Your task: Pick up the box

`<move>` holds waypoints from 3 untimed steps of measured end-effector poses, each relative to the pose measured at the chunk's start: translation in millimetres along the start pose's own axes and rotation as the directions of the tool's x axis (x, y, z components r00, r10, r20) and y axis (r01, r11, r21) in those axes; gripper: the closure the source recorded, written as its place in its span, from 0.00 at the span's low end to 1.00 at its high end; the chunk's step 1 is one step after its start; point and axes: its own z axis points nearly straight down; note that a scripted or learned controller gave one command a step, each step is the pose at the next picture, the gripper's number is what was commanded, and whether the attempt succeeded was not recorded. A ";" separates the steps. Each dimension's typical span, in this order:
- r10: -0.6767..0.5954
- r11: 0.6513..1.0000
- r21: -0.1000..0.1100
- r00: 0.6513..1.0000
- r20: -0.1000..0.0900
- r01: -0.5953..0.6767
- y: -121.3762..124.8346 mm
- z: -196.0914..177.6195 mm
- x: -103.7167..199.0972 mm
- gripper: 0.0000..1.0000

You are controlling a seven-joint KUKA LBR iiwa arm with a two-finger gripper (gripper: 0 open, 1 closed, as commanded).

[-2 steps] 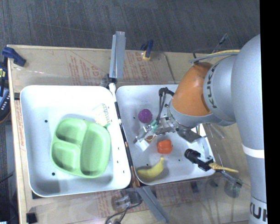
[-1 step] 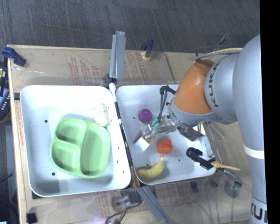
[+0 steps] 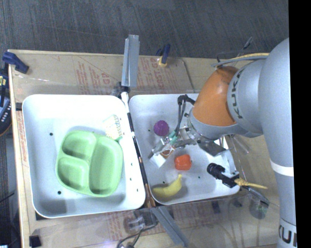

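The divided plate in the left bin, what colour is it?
Light green; the divided plate shows plainly in the camera view, lying in the left bin.

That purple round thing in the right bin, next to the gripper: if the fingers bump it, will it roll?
Probably. The small purple ball-shaped object looks round with no flat side showing, so a nudge from the gripper would likely send it across the smooth floor of the right white bin. It seems small, so probably light. The bin wall should stop it.
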 end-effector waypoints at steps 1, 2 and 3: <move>0.185 0.983 0.021 0.983 -0.013 -0.185 69.3 26.1 -74.9 0.00; -0.047 0.999 0.013 0.999 -0.015 0.047 65.3 -13.8 -78.2 0.00; -0.137 0.990 0.016 0.990 -0.019 0.138 29.2 12.8 -66.2 0.00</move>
